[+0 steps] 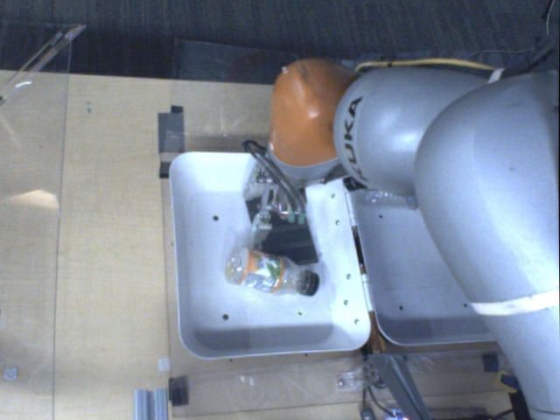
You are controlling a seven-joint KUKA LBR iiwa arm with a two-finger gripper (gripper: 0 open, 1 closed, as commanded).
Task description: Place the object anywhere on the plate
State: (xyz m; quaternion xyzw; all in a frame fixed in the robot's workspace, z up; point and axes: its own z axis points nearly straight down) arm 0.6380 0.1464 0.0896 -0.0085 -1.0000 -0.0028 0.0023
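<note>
You've got a clear plastic bottle [269, 272] lying mid left bin [201, 261], hand [284, 226] just above it, grip state unclear; room twd left wall.

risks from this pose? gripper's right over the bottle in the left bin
1. The bottle lies on its side and is round, so it may roll away under the gripper.
2. It is clear plastic, likely slippery; a grasp could slip.
3. The arm hides much of the right bin, so placement there is hard to check.
</note>
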